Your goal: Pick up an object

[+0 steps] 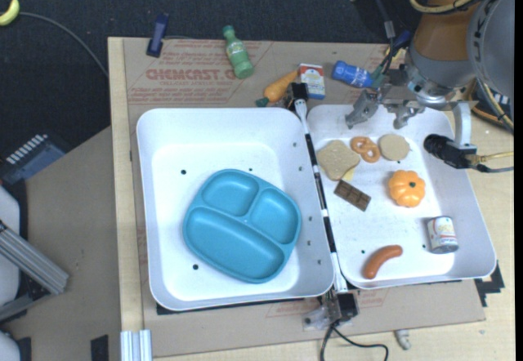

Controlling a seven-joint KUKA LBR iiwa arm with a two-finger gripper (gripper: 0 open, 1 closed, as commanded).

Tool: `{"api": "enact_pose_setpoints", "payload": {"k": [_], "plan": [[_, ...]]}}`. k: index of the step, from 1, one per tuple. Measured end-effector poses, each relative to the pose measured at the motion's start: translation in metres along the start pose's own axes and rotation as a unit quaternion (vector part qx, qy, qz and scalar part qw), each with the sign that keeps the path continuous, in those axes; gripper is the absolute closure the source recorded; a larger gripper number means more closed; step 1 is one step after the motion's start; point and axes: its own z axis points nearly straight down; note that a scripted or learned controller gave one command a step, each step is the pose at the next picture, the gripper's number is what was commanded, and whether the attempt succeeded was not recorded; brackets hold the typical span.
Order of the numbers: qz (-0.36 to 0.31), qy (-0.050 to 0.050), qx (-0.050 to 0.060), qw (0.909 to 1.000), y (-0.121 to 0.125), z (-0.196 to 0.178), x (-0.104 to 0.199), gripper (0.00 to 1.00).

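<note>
My gripper (381, 113) hangs over the far end of the right bin (470, 225), open, with nothing between its fingers. Just in front of it lie a pretzel (365, 148) and a round tan cookie (394, 147). A bread-shaped piece (337, 159) sits to their left by the bin wall. Nearer the front are a brown chocolate bar (353, 195), an orange pumpkin (406, 188), a small can (442, 233) and a sausage (382, 260).
The left bin (155, 147) holds a blue divided plate (241, 225). Behind the bins on the cardboard lie a green bottle (238, 53), a carrot (280, 86), a small carton (311, 80) and a blue bottle (353, 73). A black part (445, 149) juts over the right bin's right rim.
</note>
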Motion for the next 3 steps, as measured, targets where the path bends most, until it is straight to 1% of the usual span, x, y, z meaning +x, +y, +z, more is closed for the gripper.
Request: {"api": "enact_pose_setpoints", "payload": {"k": [1, 2, 3], "plan": [[0.0, 0.0, 0.001, 1.0, -0.047, 0.104, -0.053, 0.0], [-0.001, 0.0, -0.001, 1.0, -0.004, 0.099, -0.024, 0.0], [0.0, 0.0, 0.001, 1.0, -0.055, 0.095, -0.025, 0.0]]}}
